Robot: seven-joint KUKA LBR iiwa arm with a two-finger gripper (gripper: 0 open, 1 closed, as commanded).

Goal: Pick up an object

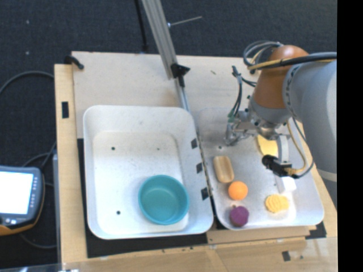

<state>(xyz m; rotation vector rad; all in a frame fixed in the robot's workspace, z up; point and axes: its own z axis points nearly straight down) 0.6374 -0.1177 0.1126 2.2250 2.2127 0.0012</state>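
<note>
**Arm low over right bin, nothing seen in grip**

Two white bins sit side by side on the counter (pixel 113 84). Left bin (pixel 102 123) holds a teal bowl (pixel 163 199), upright, in its near right part.

Right bin (pixel 306 208) holds the loose things: tan block (pixel 223 168) near the bin's left wall, orange ball (pixel 238 190) just beside and below the block, purple ball (pixel 239 215) just below the orange ball near the front rim, yellow ridged piece (pixel 277 203) to the right of both balls. Another yellow thing (pixel 266 146) lies partly under the arm, shape unclear.

Arm (pixel 306 106) reaches in from the right, orange band over the far part of the right bin. Gripper (pixel 235 130) sits low at the bin's far left area, above the tan block and apart from it. Fingers hidden by wrist and cables; cannot tell if open or closed. No thing visible between them.

A metal pole (pixel 161 30) slants up from between the bins. A screen device (pixel 17 200) lies off the counter at the left.
</note>
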